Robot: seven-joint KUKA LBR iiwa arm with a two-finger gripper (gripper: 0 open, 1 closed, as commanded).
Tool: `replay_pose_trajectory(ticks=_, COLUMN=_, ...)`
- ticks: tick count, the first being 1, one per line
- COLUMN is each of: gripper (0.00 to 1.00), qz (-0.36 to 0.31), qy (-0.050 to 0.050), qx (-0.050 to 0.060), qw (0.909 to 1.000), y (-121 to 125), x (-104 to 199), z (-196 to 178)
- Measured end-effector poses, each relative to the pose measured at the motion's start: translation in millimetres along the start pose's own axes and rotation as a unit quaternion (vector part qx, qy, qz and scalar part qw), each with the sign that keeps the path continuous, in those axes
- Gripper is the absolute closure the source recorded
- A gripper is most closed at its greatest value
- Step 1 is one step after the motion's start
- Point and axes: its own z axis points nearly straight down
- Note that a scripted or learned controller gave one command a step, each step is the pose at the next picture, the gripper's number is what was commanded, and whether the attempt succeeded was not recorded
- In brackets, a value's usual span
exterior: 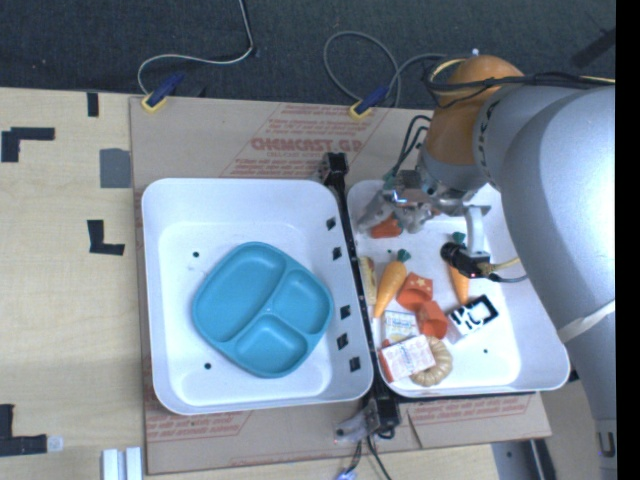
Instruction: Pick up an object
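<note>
Objects [410,298] beside "CHEMCAST GP" cardboard [300,148].

A pale wooden desk [60,298] with black tape marks carries a printed cardboard sheet [270,148], backed by dark carpeted floor [120,18] crossed by thin cables [240,18].

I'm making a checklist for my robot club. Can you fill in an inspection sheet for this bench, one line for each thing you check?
Surface: cardboard sheet on a wooden bench, bearing two white bins side by side.
Job's things: right bin holds carrots, red pieces, a label card and a tan ring.
Clutter: blue divided plate in the left bin.
Grippers: gripper low over the right bin's far corner, near a red piece; fingers not clear.
Cables: two loop across the dark floor to clips at the cardboard's far edge.
Surroundings: black tape marks on the bench.
</note>
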Motion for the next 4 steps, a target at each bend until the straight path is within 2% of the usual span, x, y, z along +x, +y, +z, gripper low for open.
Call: replay_pose_trajectory(ticks=4, gripper=0.00, qz=0.000, qy=0.000, qx=0.000, qw=1.0000, y=-0.2, x=0.9, z=0.0)
